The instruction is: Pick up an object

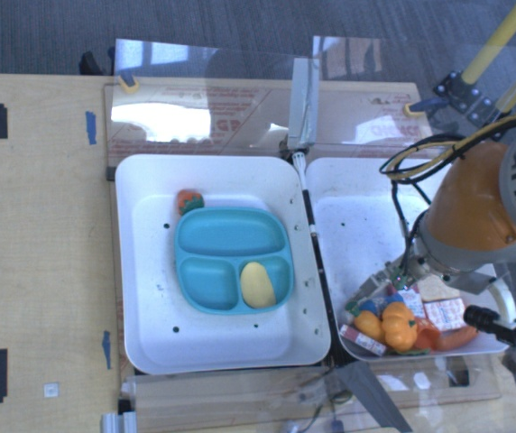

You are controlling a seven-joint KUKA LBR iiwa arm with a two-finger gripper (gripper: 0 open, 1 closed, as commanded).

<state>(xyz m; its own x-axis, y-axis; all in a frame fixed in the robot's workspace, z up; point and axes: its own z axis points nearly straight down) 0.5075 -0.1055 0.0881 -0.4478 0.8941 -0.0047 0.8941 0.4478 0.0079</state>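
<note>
- The bench [32, 269] is pale wood with black corner marks and short strips of blue tape; it carries two shallow white bins side by side.
- The left bin [141, 242] holds a blue divided tray [226, 242] with three compartments.
- A yellow, egg-shaped object [257, 285] lies in the tray's lower right compartment.
- A small orange-and-green object [189, 200] sits on the bin floor, touching the tray's upper left corner.
- The right bin [348, 215] has its objects crowded into the near corner: an orange rounded toy [399, 325], a smaller orange piece [367, 321] just beside it, a red item [452, 337] to their right, and a white packet with red print [444, 314]; the print is too small to read.
- The grey arm [474, 206], with its orange band, reaches in from the right over this bin; white letters "KU" show on its casing at the edge of the picture.
- The claw [393, 282] is low over the pile, just above the orange rounded toy; whether it is spread or pressed together I cannot tell, and nothing is seen gripped in it.
- Clear plastic panels [204, 97] stand behind the bins, with faint red printing that cannot be read.
</note>
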